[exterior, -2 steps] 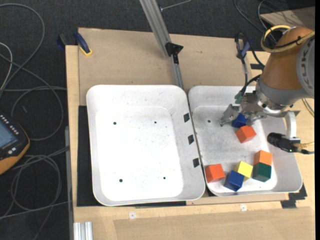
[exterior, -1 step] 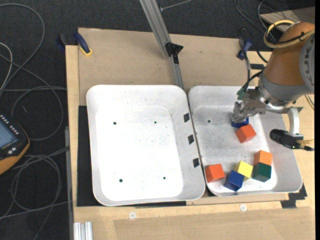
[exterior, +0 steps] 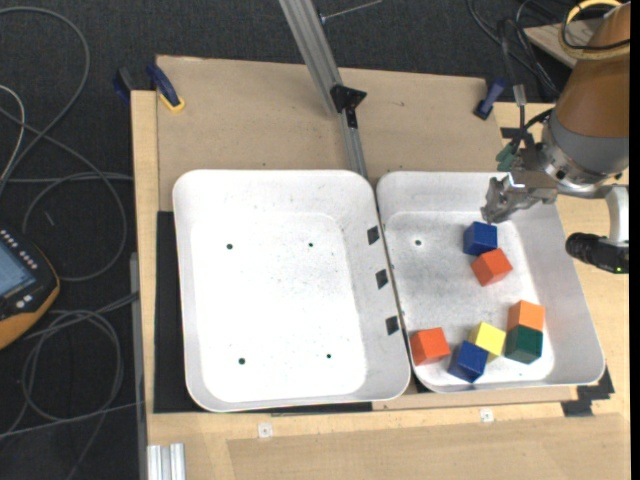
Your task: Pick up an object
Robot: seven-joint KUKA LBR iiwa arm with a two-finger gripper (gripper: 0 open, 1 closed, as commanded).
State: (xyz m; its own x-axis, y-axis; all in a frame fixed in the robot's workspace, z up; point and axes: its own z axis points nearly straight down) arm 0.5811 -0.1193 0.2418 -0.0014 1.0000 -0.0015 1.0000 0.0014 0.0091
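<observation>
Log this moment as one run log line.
gripper: over right bin, beside blue cube | grasp: none seen | left bin

The arm is showing an orange band above a grey wrist, and a grey metal gripper is protruding beneath that wrist.

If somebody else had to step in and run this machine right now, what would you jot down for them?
Tool: hanging over the upper part of the right white plastic bin, just up-left of the upper blue cube; nothing seen held.
Blocks, all in the right bin: upper blue cube with a red-orange cube below it; near the front edge an orange cube, a second blue cube, a yellow cube, a green cube and another orange cube.
Done: nothing lifted.
Left: grasp one block and raise it; the upper blue cube is nearest.
</observation>
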